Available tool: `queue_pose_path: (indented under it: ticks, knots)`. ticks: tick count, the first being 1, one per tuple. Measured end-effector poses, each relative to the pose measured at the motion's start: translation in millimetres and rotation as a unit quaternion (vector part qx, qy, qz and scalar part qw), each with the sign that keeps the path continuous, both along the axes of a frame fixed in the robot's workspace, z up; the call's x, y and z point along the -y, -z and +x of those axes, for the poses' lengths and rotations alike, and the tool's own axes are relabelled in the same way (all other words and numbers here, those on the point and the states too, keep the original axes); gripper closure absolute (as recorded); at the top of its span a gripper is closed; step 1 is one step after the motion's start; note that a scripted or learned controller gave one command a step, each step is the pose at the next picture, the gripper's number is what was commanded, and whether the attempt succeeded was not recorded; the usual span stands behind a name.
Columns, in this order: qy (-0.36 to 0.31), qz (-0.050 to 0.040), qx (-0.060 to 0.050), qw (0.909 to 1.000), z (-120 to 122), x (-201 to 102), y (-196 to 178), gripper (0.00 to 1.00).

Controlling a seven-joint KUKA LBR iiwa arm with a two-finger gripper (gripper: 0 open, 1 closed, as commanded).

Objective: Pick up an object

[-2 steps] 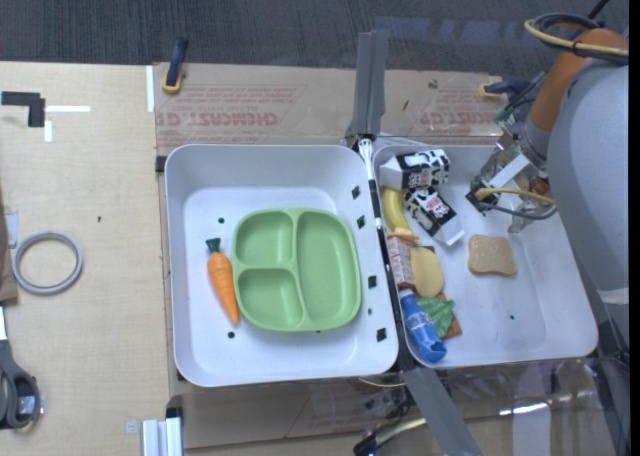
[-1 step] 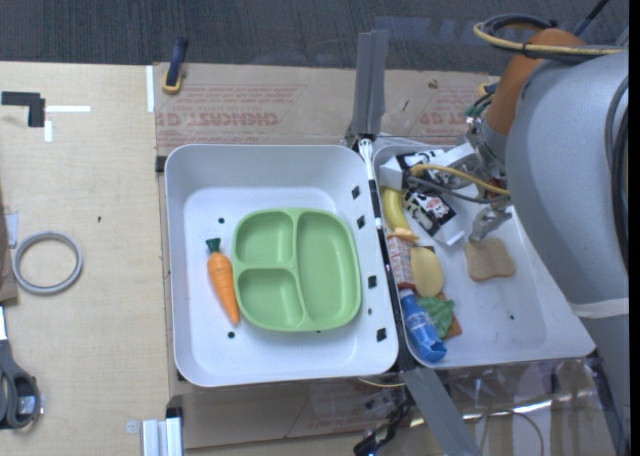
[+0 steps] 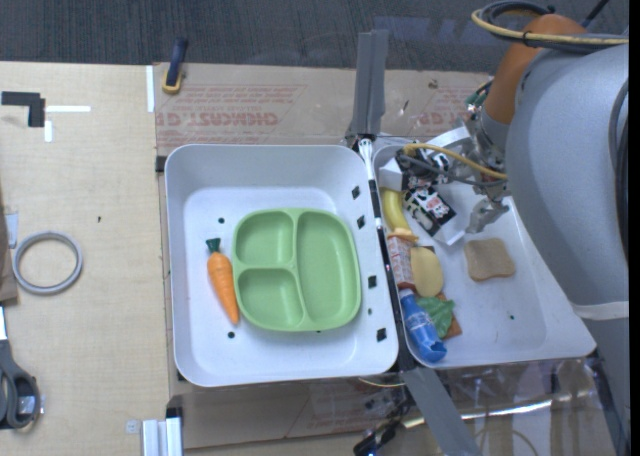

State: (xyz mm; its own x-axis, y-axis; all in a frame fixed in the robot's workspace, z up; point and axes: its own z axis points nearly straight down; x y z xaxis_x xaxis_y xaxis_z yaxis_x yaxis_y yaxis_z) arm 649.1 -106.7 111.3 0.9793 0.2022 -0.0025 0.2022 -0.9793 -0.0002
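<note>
My claw [image 3: 487, 212] hangs spread and empty just above the flat tan toast-shaped slice [image 3: 489, 259] in the right white bin [image 3: 560, 324]; it looks light and stiff, best pinched across its edges.

Standing right by it, the arm [image 3: 585, 174] is basically 1 big smooth grey casing, rounded like a fat tube, with a matte finish that catches a bit of light along its edge. Up top there's a bright orange band [image 3: 520, 59], also rounded. A black cable with a yellowish stripe [image 3: 520, 16] loops over that orange part. Down at the wrist it gets messier: silvery metal brackets [image 3: 487, 159] and a tangle of thin yellow and black wires [image 3: 440, 159] hanging off it.
</note>
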Motion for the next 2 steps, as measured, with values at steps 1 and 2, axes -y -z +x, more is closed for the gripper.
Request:
queue_pose_path:
  ticks: [1,2]
  knots:
    - [0.000,0.0000,0.000,1.0000,0,0,0,0.00]
    - [-0.029,-0.0010,0.001,0.9996,-63,62,17,0.00]
